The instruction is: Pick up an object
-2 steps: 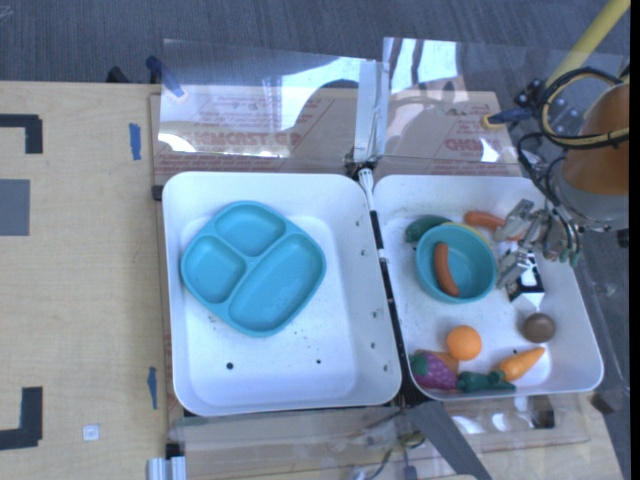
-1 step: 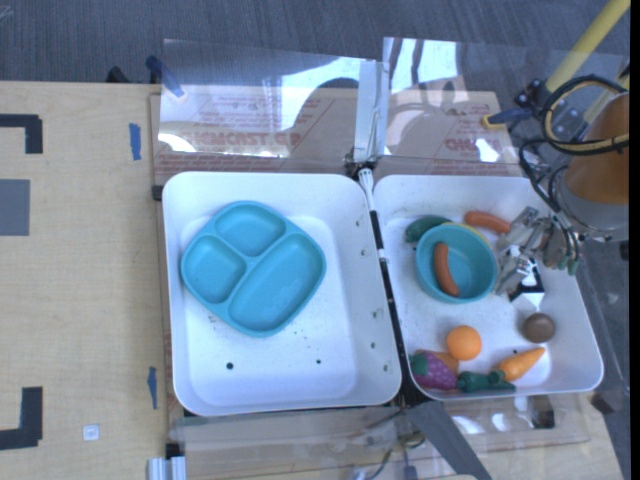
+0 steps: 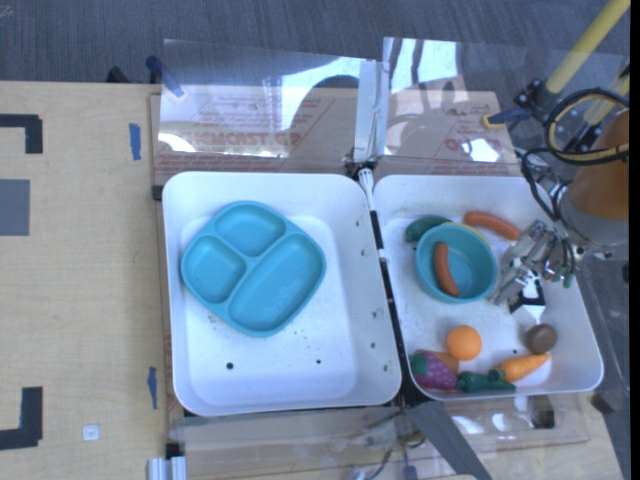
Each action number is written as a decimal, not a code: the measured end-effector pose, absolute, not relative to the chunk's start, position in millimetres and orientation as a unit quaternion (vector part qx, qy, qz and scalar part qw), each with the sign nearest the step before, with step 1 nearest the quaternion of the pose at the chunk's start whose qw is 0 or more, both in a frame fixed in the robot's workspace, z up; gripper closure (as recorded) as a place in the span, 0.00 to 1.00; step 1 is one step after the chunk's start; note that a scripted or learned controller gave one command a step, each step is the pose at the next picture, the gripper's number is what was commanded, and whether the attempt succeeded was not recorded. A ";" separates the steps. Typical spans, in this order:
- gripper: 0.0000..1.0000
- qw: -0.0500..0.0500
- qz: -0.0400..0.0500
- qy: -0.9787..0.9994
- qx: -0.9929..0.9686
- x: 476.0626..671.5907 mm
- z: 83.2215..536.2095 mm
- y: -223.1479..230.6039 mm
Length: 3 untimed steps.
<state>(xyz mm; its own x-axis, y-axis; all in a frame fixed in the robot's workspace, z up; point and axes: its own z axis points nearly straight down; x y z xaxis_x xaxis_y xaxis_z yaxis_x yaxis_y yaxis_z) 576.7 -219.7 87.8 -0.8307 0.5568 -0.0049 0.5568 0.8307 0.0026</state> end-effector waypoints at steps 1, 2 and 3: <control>0.00 0.003 0.001 0.911 0.413 552.5 88.2 -210.2; 0.00 0.003 0.001 0.906 0.423 513.9 88.3 -224.1; 0.00 0.004 0.003 0.833 0.554 528.5 89.5 -114.6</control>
